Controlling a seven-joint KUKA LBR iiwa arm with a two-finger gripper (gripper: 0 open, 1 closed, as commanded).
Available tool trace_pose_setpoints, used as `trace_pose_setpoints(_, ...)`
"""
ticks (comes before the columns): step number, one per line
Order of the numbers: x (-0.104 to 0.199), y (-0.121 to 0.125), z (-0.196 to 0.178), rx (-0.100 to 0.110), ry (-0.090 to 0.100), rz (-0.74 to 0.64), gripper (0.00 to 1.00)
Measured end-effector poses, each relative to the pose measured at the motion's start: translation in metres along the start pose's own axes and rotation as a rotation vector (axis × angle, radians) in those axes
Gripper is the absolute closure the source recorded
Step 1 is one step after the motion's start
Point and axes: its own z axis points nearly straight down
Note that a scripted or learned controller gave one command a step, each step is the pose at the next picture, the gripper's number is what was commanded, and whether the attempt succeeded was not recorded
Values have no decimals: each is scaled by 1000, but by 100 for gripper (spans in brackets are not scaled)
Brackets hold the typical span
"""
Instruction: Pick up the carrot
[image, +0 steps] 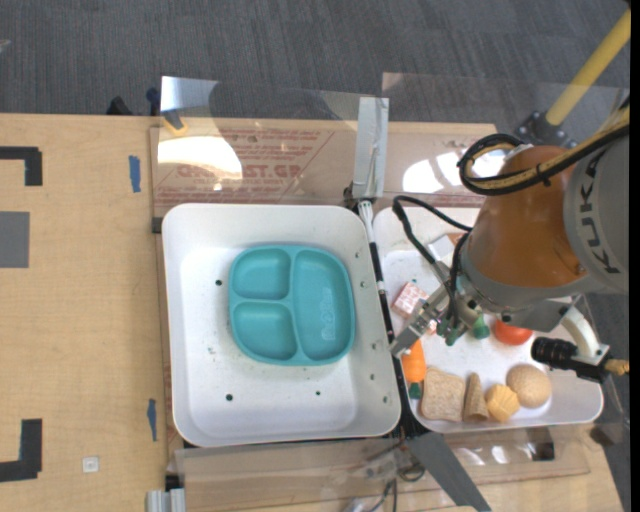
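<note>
The carrot, a small orange piece, lies at the left edge of the right bin, close to the divider between the bins. My gripper hangs just above and slightly right of it, under the arm's orange band. Nothing shows as gripped, and the wrist hides part of the gripper.
A teal divided plate lies in the left bin. In the right bin are a bread slice, a brown chunk, a yellow piece, a round bun, a red tomato and a pink packet.
</note>
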Motion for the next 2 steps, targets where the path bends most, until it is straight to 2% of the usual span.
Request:
trace_pose_setpoints(1,-24,-37,12,30,36,121,0)
trace_pose_setpoints(2,13,-4,12,32,35,274,0)
